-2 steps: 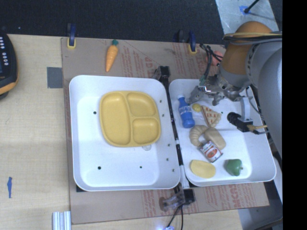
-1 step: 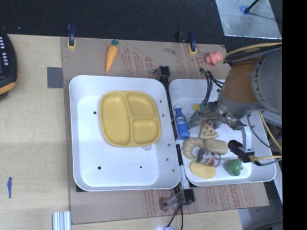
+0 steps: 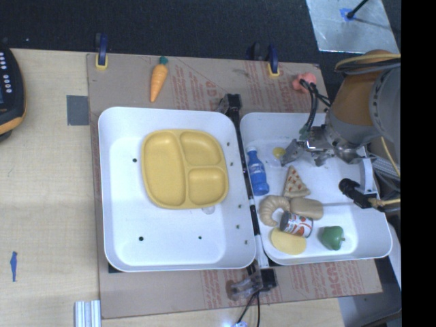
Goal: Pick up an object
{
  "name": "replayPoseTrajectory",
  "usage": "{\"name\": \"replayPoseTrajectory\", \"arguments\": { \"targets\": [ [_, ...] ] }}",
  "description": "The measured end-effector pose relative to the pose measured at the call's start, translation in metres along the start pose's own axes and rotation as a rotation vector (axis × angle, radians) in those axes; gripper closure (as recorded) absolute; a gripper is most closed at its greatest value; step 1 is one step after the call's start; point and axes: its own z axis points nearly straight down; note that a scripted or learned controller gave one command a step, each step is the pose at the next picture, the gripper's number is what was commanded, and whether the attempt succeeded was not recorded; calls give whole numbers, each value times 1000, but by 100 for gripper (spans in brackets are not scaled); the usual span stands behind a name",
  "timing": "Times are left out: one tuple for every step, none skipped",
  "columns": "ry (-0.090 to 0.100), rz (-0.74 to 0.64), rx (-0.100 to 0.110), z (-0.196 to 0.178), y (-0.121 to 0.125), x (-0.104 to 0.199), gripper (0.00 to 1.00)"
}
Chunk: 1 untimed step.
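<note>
Just below the fingers (image 3: pixel 310 150), whose opening I cannot tell, lies the pizza slice (image 3: pixel 295 181).

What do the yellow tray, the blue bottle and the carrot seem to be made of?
Yellow tray: likely moulded plastic, matte; even colour, rounded compartment edges. Blue bottle: probably plastic, slightly glossy; a pale cap and a light patch like a label. Carrot: a toy, plastic or foam, I cannot tell which; uniform orange with a green top.
</note>
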Motion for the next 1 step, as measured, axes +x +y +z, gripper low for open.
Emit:
{"name": "replayPoseTrajectory", "arguments": {
  "targets": [
    [4,-1,9,1,-22,14,0]
  ]
}}
